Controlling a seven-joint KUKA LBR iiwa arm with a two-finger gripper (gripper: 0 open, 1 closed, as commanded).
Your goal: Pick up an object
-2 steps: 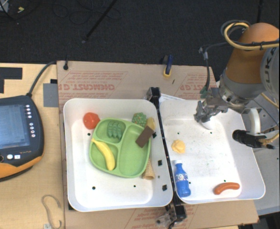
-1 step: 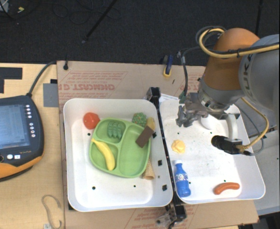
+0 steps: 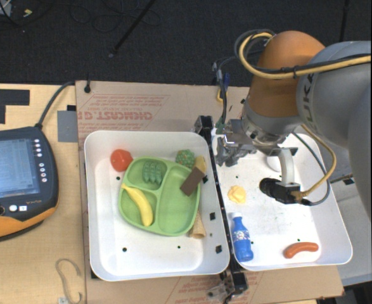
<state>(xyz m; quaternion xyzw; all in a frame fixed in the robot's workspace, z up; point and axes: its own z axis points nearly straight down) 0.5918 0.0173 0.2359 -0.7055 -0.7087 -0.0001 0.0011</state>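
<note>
Gripper (image 3: 227, 152) is being held above right bin (image 3: 338, 246); its opening cannot be told. Nothing is being lifted; pick outstanding.

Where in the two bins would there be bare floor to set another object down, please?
Left bin: the front strip below the green tray. Right bin: the middle, between blue bottle and sausage. Crowded around the gripper and the tray's right edge.

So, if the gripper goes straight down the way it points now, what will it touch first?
Probably the bare white floor of the right bin, near its left wall. The gripper hangs above that spot; the small yellow object lies a little nearer the camera, seemingly beside the path. Depth is hard to judge from this slanted view.
</note>
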